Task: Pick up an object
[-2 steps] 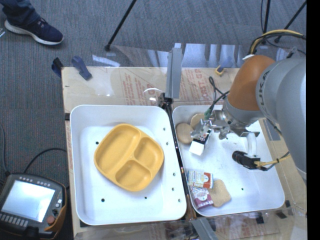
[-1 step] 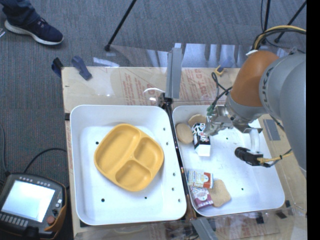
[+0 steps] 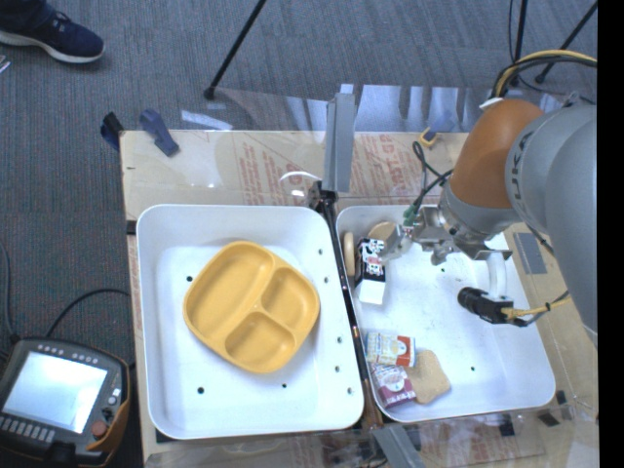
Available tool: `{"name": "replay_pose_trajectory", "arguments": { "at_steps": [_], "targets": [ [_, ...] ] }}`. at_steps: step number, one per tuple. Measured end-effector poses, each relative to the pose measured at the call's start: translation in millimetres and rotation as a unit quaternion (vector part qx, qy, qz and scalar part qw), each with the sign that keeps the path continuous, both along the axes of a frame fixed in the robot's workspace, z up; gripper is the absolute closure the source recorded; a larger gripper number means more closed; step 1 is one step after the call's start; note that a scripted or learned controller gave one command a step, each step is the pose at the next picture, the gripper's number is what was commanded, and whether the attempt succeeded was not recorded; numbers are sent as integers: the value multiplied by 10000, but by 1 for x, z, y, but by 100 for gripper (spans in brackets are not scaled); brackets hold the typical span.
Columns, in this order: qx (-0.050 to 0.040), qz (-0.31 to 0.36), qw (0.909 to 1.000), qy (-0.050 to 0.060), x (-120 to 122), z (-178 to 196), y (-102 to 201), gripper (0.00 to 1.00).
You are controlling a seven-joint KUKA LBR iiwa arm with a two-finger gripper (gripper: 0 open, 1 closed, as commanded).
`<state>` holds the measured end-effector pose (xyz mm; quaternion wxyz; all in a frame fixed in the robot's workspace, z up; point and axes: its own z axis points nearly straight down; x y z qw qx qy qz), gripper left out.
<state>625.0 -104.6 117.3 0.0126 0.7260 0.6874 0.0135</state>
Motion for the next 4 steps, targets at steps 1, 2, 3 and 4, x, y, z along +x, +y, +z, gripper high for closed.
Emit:
{"name": "replay_pose_trajectory", "arguments": {
  "at_steps": [1,2,3,4],
  "targets": [
    [24,-1229,9924,87,26,-16,20,0],
    [102,-2750,9614,81,27,-15,16,0],
    [98,-2720,9622,31,31,-4,17,100],
    [65,-4325,9013,210,18,-1,6,100]
  ]
}}
